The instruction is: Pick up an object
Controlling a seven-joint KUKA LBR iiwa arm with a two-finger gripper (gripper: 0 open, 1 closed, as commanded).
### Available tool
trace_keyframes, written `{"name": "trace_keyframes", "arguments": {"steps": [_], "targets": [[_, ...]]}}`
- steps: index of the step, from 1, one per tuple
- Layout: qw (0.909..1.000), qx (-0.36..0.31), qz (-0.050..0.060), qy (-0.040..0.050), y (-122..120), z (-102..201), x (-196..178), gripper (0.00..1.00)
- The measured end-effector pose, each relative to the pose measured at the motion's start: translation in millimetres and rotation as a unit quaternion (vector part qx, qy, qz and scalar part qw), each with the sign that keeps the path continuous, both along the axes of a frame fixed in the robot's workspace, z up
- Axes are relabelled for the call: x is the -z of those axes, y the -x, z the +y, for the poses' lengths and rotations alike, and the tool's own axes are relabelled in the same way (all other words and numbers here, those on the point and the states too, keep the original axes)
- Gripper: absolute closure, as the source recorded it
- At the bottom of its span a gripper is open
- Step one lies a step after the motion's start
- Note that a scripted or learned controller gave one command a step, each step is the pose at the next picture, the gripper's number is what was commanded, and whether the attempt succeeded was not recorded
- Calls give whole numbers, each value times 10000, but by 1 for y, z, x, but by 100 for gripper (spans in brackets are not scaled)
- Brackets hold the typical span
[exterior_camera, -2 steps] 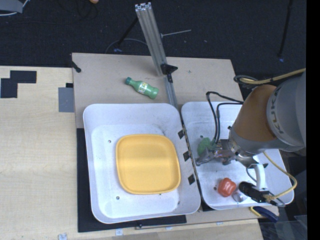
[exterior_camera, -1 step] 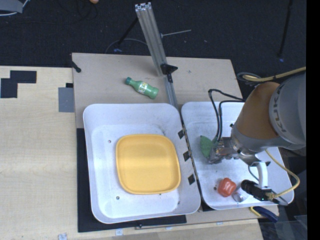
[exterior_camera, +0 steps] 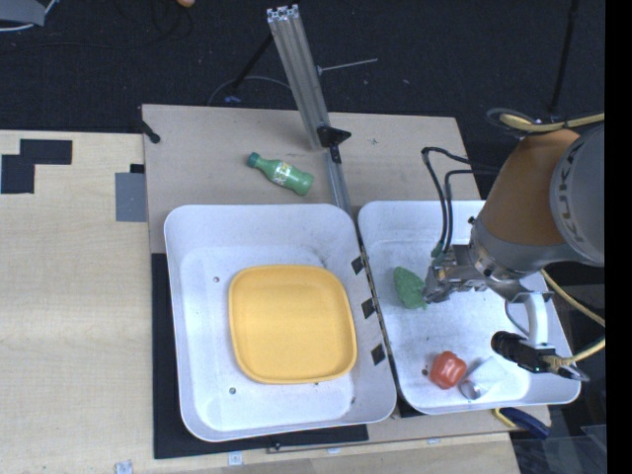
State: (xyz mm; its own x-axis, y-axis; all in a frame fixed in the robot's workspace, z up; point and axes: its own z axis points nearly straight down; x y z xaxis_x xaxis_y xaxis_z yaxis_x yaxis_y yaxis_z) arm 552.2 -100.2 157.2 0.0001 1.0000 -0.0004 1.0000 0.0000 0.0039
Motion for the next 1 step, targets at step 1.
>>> {"name": "trace_keyframes", "arguments": {"steps": [1], "targets": [[10000, 8, 5, 1, 4, -10, -49, 100]]}}
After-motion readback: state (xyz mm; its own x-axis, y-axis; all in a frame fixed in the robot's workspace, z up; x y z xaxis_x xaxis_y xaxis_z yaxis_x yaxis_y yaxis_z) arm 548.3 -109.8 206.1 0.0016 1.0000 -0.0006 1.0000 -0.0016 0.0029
